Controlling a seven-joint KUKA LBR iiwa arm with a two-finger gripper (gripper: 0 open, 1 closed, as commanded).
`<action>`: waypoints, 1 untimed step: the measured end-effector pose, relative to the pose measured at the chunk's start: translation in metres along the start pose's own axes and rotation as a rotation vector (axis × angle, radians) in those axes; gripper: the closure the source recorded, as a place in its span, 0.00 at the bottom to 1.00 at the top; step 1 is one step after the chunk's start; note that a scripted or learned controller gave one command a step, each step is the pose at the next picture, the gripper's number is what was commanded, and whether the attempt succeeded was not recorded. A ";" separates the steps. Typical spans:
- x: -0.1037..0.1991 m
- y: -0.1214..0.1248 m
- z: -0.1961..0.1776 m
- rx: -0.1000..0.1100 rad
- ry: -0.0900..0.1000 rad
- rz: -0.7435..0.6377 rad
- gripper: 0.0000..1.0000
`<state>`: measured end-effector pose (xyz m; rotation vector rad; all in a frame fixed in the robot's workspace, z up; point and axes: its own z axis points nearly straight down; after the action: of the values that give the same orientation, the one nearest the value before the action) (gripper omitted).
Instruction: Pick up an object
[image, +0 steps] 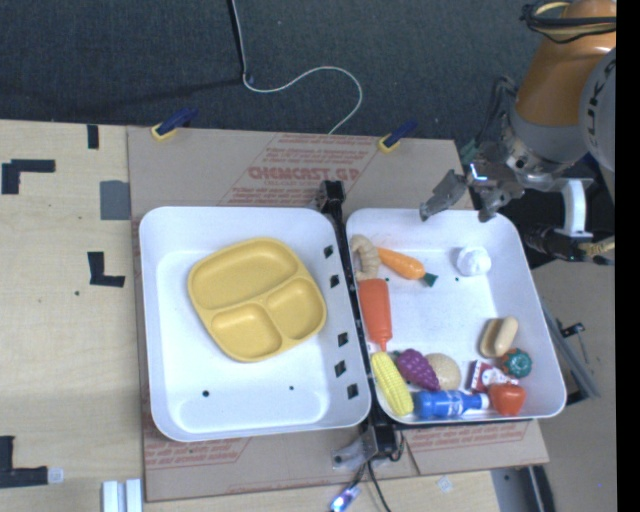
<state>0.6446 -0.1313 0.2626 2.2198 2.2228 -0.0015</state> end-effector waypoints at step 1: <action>0.043 -0.028 -0.284 -0.020 -0.002 -0.003 0.00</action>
<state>0.6166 -0.0877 0.5462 2.2055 2.2159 0.0182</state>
